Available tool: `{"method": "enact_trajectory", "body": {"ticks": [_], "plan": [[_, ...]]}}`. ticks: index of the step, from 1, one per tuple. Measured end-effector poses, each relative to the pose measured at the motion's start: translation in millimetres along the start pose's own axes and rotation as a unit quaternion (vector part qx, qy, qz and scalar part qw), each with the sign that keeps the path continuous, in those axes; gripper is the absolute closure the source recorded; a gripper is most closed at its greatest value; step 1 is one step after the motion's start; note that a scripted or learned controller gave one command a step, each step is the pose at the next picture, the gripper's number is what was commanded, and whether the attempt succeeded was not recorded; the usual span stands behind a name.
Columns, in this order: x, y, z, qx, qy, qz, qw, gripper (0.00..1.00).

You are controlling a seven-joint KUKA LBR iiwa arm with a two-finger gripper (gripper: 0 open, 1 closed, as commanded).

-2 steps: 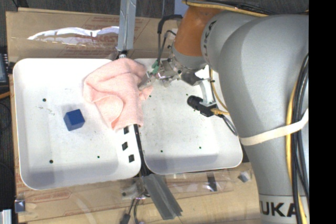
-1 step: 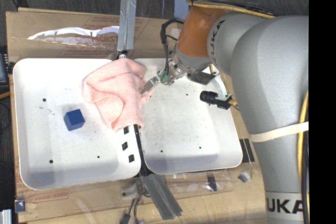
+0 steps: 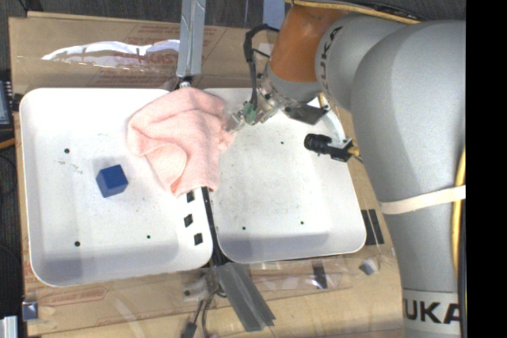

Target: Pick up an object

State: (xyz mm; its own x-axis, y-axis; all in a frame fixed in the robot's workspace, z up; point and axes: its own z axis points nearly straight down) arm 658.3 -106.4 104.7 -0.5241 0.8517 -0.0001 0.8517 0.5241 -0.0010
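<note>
Over white bins (image 3: 47, 194), arm bent down, gripper (image 3: 240, 119) beside pink cloth (image 3: 178, 138).

A pink cloth (image 3: 178, 140) drapes across the bins' shared divider at upper centre; a blue cube (image 3: 112, 180) sits alone at left.

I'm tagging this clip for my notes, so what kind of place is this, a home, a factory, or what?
Most likely a robotics lab test bench, not a home. A grey arm with an orange band reaches over two white bins taped to cardboard, and the things in them are plain test props: a pink cloth and a blue cube.
</note>
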Motion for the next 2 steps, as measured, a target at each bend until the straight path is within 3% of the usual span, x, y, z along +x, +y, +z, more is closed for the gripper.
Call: {"method": "enact_trajectory", "body": {"ticks": [1,2], "plan": [[0.0,-0.1,0.0,0.0,0.0,0.0,1.0,0.0],[4.1,1.2,1.7,0.001,0.001,-0.114,0.9935,0.0]]}}
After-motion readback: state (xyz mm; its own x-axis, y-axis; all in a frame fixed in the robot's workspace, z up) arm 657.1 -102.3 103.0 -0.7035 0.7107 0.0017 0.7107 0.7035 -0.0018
